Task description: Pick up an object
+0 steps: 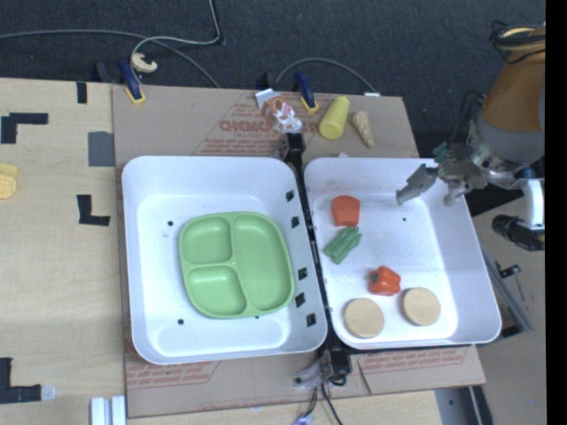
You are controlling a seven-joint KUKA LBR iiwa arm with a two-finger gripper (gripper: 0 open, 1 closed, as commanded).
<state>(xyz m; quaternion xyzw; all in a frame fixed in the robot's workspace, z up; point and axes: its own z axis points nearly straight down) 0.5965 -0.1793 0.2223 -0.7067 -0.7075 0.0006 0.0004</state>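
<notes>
- Nearest edge: pale wood bench with black tape marks, brown cardboard sheet on top carrying both bins.
- Cable bundle at the near end of the seam between bins.
- Left bin: green divided plate, three compartments, lying flat near centre.
- Right bin, near row: two tan round discs, cookie-like, one left, one right, close but apart.
- Just beyond them: small red pepper.
- Mid bin, near the seam: green pod, lying at a slant; orange block just beyond it, close, contact unclear.
- Gripper over the far right corner of the right bin, fingers spread, nothing between them; well apart from every object in the bin.
- Arm entering from the right, orange band above the grey wrist.
- Far strip of cardboard, outside the bins: yellow cylinder, tan cone beside it, small wrapped item near the seam's far end.
- Two blue clamps, one left, one centre, on the far cardboard edge.
- Yellow item at the left edge of the bench.
- Beyond the bench: dark carpet, grey cables running across it.
</notes>
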